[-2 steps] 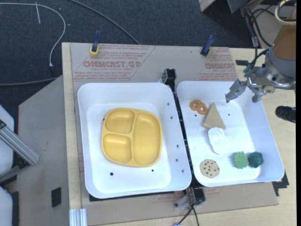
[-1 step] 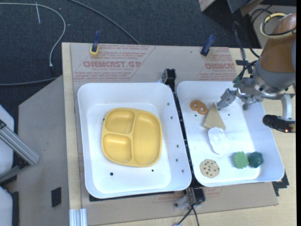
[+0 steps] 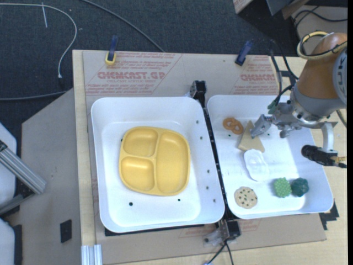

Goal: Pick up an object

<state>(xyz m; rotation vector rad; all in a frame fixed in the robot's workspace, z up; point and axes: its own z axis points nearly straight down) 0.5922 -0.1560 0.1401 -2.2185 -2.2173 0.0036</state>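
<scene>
In the right bin (image 3: 317, 206) lie a brown pretzel (image 3: 233, 125), a tan wedge (image 3: 251, 143), a white flat piece (image 3: 256, 164), a round chocolate-chip cookie (image 3: 245, 197), a green broccoli piece (image 3: 282, 187) and a dark teal lump (image 3: 300, 187). My gripper (image 3: 274, 128) hangs over the bin's far part, just right of the tan wedge. It is open, with nothing between its fingers. The left finger (image 3: 262, 127) sits close to the wedge's upper right corner.
The left bin (image 3: 105, 126) holds a yellow divided plate (image 3: 155, 160). A black clamp (image 3: 198, 88) stands at the far end of the wall between the bins. Two blue clips (image 3: 113, 44) (image 3: 244, 52) hold the cardboard at the back. A black part (image 3: 317, 154) of the arm juts over the right bin's right side.
</scene>
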